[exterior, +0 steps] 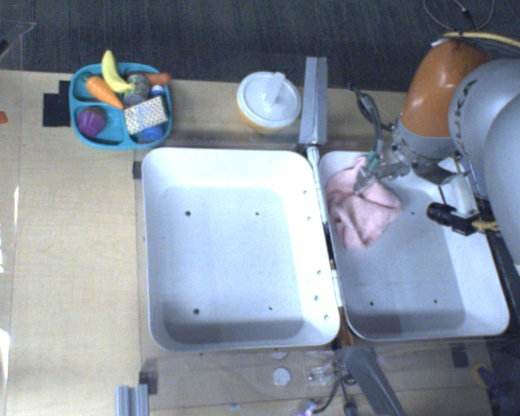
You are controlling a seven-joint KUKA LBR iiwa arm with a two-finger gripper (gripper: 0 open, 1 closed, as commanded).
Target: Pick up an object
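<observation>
A crumpled pink cloth (360, 208) lies in the back left part of the right bin (433, 306), against the wall shared with the left bin. Its upper corner rises to a peak at my gripper (372, 165). The gripper hangs over the bin's back edge, shut on that corner of the cloth. The grey arm with its orange band (438, 89) reaches in from the right, above the bin's back right corner.
The left bin (234, 250) sits beside the right one. Behind it are a white lidded bowl (269, 100) and a blue tray of toy food (121, 104). A grey metal post (312, 102) stands between the bins at the back. A black cable fitting (455, 217) hangs over the right bin.
</observation>
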